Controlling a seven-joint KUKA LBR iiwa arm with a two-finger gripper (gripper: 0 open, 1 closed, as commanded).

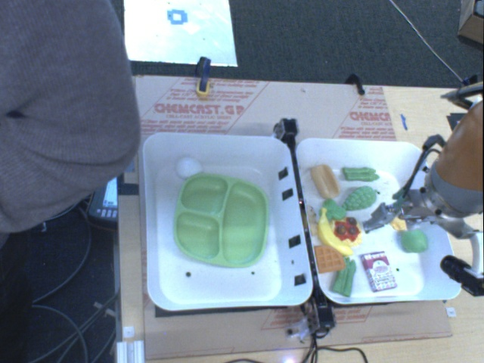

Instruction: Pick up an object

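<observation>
A robot arm's gripper, its opening impossible to make out, hangs low over toy food crowded in the right bin, beside the banana, seemingly lining up a grab.

Pincer over toy-food bin

A divided plate lies in the left bin, and toy foods like a bun and a waffle lie in the right bin.
</observation>
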